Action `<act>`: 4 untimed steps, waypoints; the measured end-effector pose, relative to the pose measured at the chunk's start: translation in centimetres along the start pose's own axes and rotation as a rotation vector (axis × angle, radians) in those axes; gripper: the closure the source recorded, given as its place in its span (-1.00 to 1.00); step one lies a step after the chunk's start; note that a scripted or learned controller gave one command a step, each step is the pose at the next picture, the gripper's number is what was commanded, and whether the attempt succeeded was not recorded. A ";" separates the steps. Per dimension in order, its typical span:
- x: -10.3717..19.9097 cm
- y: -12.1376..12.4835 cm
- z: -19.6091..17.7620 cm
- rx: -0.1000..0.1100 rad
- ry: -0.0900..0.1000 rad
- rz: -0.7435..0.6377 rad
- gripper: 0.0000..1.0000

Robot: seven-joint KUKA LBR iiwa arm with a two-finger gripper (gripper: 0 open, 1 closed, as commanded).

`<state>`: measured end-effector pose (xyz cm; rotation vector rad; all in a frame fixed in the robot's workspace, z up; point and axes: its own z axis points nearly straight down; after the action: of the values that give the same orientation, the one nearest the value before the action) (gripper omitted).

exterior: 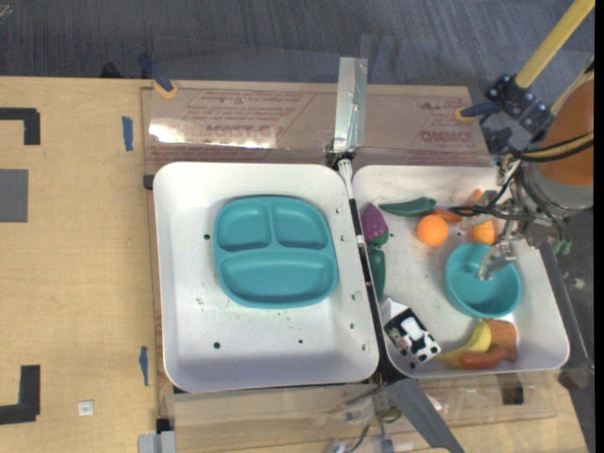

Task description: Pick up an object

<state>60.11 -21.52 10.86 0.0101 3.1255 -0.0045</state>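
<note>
The right bin holds several toy foods. An orange ball lies near its middle, with a purple eggplant and a green pepper to its left. A teal bowl sits at the right side. My gripper hangs over the bowl's upper part, reaching down from the arm at the right. Nothing shows as held in it. A yellow banana and an orange-red sausage lie by the front wall. A black and white box sits at the front left corner.
The left bin bears a teal divided plate. A small orange piece and a carrot lie just behind the bowl. A dark green item rests against the wall between the bins. The wooden bench extends left.
</note>
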 end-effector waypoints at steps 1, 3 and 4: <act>-0.2 -0.7 2.0 -0.003 0.007 -0.104 -1.00; -0.4 -0.6 1.0 -0.001 0.002 -0.105 -1.00; -0.7 -0.7 -0.2 0.001 -0.004 -0.104 1.00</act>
<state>60.83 -22.19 11.09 -0.1525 3.1176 -0.0069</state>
